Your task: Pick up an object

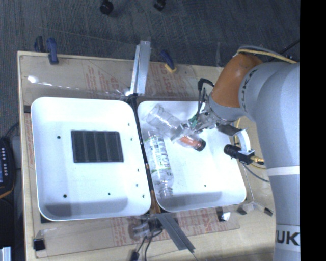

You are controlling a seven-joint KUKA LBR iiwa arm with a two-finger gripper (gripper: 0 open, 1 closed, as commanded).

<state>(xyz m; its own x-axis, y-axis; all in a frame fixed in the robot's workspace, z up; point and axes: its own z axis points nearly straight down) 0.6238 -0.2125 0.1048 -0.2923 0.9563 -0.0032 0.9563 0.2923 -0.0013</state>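
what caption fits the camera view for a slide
KUKA arm's gripper low in the right bin beside clear plastic bottles; left bin holds a dark tray.

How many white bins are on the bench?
2. The left bin has a dark ribbed panel on its floor. The right bin holds clear plastic bottles, with the gripper over its far side.

A pale wooden bench top (76, 69) printed with faint red lettering sits on dark grey ribbed carpet (76, 20), with blue clamps (52, 50) gripping its edge toward 11 o'clock, black chair castors (106, 7) at 12 o'clock, and a dark keypad device (4, 163) at 9 o'clock.
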